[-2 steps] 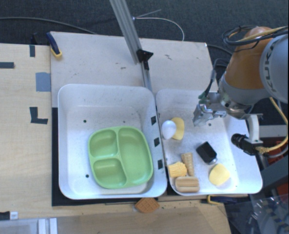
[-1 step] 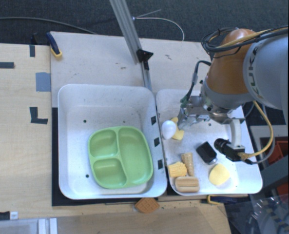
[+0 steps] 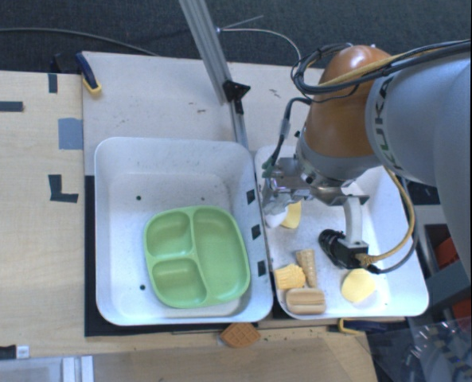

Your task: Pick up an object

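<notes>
- The gripper (image 3: 277, 205) hangs low at the right bin's (image 3: 411, 293) upper-left corner.
- A yellow wedge (image 3: 291, 215) lies just beside it, toward four o'clock, its long axis roughly upright in view.
- Whether the fingers are open or closed, I cannot tell.

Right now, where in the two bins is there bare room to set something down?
Left bin: bare floor behind and left of the green divided plate. Right bin: crowded, with the gripper, a yellow ball and food pieces; a bare strip along its right wall.
</notes>
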### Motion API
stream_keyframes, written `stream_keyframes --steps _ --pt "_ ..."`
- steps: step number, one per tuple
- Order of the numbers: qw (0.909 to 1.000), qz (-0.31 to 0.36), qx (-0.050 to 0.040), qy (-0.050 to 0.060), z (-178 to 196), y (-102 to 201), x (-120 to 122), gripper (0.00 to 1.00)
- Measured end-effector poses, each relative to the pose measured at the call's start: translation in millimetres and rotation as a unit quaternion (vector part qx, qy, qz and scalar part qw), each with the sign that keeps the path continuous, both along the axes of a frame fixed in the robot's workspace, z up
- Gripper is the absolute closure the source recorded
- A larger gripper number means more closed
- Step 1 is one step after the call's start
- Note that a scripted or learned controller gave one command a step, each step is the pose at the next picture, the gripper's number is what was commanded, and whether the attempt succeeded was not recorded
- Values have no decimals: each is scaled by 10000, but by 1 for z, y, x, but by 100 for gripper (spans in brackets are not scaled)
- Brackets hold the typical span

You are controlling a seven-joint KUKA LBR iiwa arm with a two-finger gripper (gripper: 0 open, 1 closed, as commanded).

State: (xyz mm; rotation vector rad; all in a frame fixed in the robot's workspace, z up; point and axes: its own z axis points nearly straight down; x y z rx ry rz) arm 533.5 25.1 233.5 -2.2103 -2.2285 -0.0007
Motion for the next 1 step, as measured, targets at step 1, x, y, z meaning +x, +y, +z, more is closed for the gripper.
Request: stream_keyframes --steps 1 --pt "10000 3 -4 4 2 58 1 100"
